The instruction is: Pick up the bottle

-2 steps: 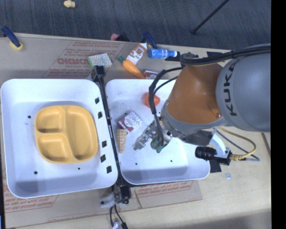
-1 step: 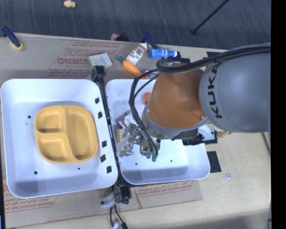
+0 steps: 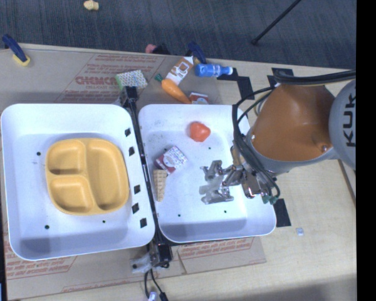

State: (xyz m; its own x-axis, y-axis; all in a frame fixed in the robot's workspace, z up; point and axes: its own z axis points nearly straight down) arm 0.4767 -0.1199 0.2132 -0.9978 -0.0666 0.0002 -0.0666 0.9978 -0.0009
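The bottle point(image 3: 212, 71) is small and blue with a pale cap. It lies on its side on the bench behind the right bin point(image 3: 257, 224), outside the bin. My gripper point(image 3: 212, 183) hangs low over the right bin's middle, well in front of the bottle. Its two metal fingers point(image 3: 211, 168) stand apart, open, with nothing between them. The orange-banded wrist point(image 3: 291, 129) reaches in from the right.
In the right bin lie a red fruit point(image 3: 199, 131), a crumpled snack packet point(image 3: 171, 159) and a waffle cone point(image 3: 159, 184). A carrot point(image 3: 175, 91) and a white-orange carton point(image 3: 178, 71) lie beside the bottle. The left bin point(image 3: 15, 187) holds a yellow divided tray point(image 3: 87, 175).
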